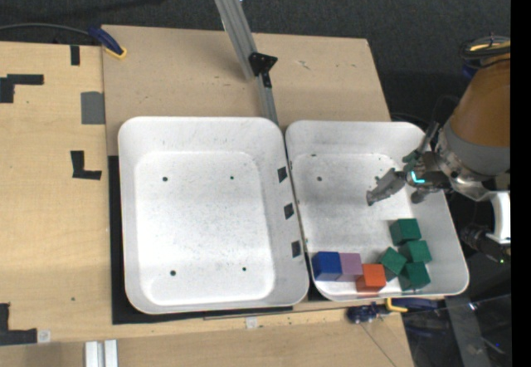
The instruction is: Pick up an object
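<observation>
You had the gripper [383, 188] hanging over the right bin [348, 141], toward its 3 o'clock side, with the orange-banded wrist [485, 120] coming in from the right. Whether the jaws were parted or closed could not be told at this angle; nothing showed between them. The candidate objects sat clustered along the bin's 5 to 6 o'clock edge: a blue block [328, 265] touching a purple block [351, 264], an orange block [373, 276] just beside that, and four green blocks. The nearest green block [406, 231] lay at about 5 o'clock from the gripper, near but apart; the others [392, 258] [420, 251] [415, 275] were packed closer to the rim. The blocks looked roughly cubic, so no long axis mattered; what mattered, in my judgement, was the offset down and slightly right to that upper green block, the most isolated piece. The left bin [199, 129] held no objects. Risk noted: neighbours crowding the fingers if you chose the packed group.
</observation>
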Tool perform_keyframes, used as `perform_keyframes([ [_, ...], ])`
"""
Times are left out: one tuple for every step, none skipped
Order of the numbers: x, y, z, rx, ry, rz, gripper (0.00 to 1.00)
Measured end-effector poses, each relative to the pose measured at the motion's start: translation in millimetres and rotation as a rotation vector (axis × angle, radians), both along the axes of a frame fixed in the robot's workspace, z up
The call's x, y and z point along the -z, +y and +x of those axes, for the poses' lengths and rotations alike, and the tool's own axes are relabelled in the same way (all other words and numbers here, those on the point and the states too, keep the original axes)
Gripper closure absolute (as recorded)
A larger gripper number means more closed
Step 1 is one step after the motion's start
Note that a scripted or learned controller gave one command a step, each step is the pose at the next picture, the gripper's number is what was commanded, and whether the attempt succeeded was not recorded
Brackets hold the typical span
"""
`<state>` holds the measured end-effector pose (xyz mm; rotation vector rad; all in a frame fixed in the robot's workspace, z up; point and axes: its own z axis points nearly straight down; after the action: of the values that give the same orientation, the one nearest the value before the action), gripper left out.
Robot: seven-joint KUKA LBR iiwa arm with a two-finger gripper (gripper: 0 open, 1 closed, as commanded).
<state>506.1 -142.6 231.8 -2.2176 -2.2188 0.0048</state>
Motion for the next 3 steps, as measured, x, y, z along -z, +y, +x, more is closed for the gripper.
perform_keyframes([
  [-1.9, 0.0, 0.8, -0.001, -0.004, -0.001, 0.00],
  [46.9, 4.9, -8.1, 0.000, 0.001, 0.000, 0.00],
  [103.4, 8.1, -19.9, 0.001, 0.003, 0.001, 0.00],
])
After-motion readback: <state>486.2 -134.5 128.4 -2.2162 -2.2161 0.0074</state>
